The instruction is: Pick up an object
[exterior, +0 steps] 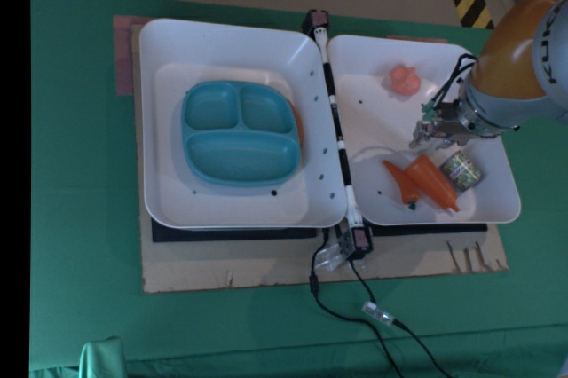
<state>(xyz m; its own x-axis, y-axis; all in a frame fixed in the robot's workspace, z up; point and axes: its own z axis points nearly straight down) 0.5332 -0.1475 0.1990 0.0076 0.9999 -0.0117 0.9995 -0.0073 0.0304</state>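
Hovering over the right white plastic bin (497,206), the hand (435,129) is seen at twelve o'clock of the orange toy carrot (432,179); its state cannot be told.

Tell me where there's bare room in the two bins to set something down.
Right bin: free floor left of the peach toy, toward the divider. Its near-right corner is crowded with carrots, can and gripper. The teal plate fills the left bin's middle.

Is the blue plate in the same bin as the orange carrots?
No, the blue plate lies in the left bin, the carrots in the right bin.
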